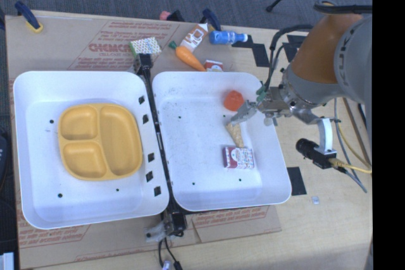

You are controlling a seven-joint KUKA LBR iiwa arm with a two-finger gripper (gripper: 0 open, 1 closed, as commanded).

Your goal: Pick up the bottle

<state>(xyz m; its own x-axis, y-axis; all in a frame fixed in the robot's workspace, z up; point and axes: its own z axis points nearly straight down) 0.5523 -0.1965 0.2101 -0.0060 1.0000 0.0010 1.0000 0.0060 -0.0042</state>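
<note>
A small blue bottle lies on its side on the bench, beyond the far edge of the right bin. Just left of it lies a white bottle with an orange label. My gripper reaches in from the right and hangs over the right bin's right half, well nearer than both bottles. It sits just below a red-orange ball and just above a beige stick-shaped piece. Nothing shows as held in it.
A red-and-white carton lies in the right bin. The left bin holds a yellow divided plate. A carrot, a small red box and a green-white box lie behind the bins.
</note>
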